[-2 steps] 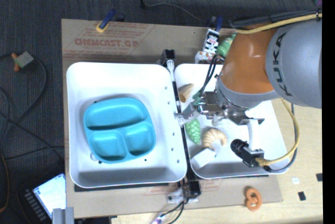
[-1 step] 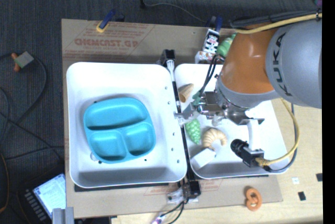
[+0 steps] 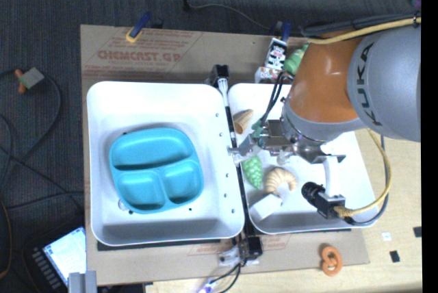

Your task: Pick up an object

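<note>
Arm: the grey KUKA arm (image 3: 383,79) with its orange band reaches in from the right and hangs over the right bin (image 3: 356,216), covering much of it.
Gripper: the gripper (image 3: 263,148) sits low near the bin's left wall; whether it is spread or pressed together cannot be told.
Croissant: a tan, ridged toy croissant (image 3: 280,179), curved like a crescent, lies on the right bin's floor just below the gripper.
Green piece: a pale green, bumpy object (image 3: 253,172) lies just left of the croissant, near the wall between the bins.
Cone-like piece: a beige, shell-shaped item (image 3: 243,120) rests nearer the bin's upper left corner.
Left bin: the left bin (image 3: 102,107) holds a blue three-compartment tray (image 3: 156,168), lying flat and slightly turned.
</note>
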Controlling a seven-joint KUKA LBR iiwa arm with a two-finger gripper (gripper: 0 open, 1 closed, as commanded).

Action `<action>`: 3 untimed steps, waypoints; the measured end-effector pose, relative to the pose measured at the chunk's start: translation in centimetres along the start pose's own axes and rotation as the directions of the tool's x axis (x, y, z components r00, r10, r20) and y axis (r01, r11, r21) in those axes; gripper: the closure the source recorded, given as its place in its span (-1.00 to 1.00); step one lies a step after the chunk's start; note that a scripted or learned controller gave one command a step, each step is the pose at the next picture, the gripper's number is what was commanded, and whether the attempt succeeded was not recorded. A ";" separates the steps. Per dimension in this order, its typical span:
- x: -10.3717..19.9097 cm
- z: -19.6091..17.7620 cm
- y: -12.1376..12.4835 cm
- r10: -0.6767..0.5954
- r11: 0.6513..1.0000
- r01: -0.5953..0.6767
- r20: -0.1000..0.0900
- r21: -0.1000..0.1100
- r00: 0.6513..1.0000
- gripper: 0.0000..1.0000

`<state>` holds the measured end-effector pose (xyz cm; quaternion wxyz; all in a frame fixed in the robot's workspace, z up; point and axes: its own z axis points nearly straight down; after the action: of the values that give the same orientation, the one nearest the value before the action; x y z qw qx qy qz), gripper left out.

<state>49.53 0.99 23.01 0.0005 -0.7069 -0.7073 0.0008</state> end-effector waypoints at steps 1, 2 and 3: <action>0.0 0.0 0.0 0.000 1.000 0.000 0.000 0.000 1.000 -1.00; 0.0 0.0 0.0 0.000 1.000 0.000 0.000 0.000 1.000 -1.00; 0.0 0.0 0.0 0.000 1.000 0.000 0.000 0.000 1.000 -1.00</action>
<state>49.53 0.99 23.01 0.0005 -0.7069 -0.7073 0.0008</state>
